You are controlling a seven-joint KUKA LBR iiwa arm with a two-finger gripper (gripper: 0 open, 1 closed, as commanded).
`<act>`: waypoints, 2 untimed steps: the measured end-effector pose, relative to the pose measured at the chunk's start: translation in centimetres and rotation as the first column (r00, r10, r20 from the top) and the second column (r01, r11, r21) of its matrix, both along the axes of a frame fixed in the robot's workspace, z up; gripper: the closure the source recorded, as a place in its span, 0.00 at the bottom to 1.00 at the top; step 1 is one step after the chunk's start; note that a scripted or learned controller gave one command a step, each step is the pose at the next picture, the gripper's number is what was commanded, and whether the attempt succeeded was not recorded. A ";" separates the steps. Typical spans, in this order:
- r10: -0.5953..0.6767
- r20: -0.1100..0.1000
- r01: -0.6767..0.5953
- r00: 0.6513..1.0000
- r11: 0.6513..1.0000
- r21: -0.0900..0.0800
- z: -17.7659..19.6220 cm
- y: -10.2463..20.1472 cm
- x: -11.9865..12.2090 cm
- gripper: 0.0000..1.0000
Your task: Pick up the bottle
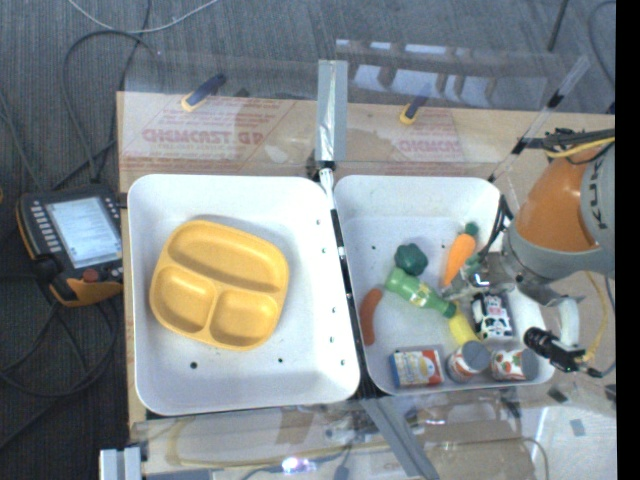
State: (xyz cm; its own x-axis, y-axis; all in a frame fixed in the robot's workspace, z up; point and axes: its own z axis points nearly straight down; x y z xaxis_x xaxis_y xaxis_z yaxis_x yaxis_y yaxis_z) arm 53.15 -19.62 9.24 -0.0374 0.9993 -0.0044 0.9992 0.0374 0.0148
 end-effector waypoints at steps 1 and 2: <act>0.025 -0.008 -0.025 1.000 0.999 0.029 0.0 2.1 0.4 0.00; -0.134 -0.002 0.134 0.991 0.991 0.002 -0.3 9.1 3.4 0.00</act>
